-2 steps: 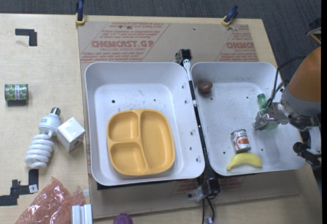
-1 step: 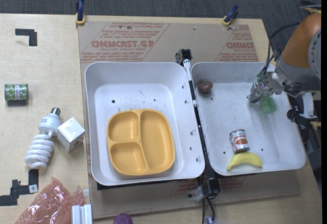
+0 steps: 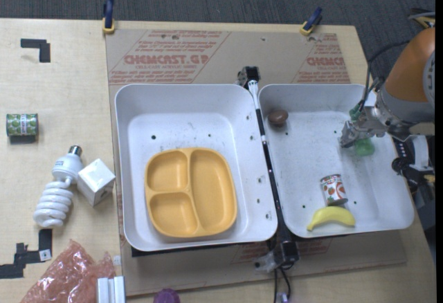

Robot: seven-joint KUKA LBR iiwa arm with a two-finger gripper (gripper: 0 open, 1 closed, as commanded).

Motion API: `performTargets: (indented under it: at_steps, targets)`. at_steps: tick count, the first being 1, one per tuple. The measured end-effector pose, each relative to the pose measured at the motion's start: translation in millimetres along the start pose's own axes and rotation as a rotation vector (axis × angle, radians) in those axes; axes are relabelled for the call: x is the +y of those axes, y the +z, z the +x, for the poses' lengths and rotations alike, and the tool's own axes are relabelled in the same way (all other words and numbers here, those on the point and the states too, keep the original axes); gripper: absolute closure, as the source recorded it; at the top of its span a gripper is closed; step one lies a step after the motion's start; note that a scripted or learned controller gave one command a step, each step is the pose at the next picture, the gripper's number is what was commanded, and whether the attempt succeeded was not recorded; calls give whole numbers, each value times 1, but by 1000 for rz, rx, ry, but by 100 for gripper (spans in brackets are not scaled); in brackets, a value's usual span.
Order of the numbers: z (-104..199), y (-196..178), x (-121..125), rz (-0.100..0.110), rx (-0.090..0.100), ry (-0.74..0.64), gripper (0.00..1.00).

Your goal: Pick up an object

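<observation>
On the bare surface [image 3: 55,87] at far left lie a small green can [image 3: 21,126], a spiral bulb [image 3: 55,192] and a white cube [image 3: 95,181] touching it, with a crinkled pink bag [image 3: 69,272] at the bottom edge. None of these lies near the arm.

The left bin [image 3: 131,115] holds a yellow divided plate [image 3: 190,192] in its lower half; the upper half is bare white floor. The plate is broad and flat, a poor thing for two fingers.

A black divider strip [image 3: 260,129] runs between the bins where their rims meet.

The right bin [image 3: 304,97] carries the likely targets: a brown nut-like lump [image 3: 277,117] near the top left corner, a small printed can [image 3: 332,188] lower down, a banana [image 3: 331,218] just below it near the front wall, and a green object [image 3: 363,148] by the right side.

The gripper [image 3: 354,137] is low over that green object, at or just above it. I judge this the grasp step, with the pick not yet made. Whether the fingers are spread or closed cannot be told here, and nothing is seen held between them.

Next calls for a secure close on the green object, then a straight lift. The right wall is near, so any sideways move should go left, toward the bin's open middle.
</observation>
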State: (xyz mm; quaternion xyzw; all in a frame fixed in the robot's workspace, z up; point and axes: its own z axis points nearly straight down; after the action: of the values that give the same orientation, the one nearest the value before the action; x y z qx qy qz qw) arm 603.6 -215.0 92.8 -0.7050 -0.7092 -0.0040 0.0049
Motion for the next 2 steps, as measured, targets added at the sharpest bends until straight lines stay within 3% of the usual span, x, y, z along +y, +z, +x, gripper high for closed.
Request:
performTargets:
  at_steps: [1, 2]
  targets:
    - [7, 1, 1, 5, 15, -5, 0]
    - [4, -10, 1, 0, 4, -6, 100]
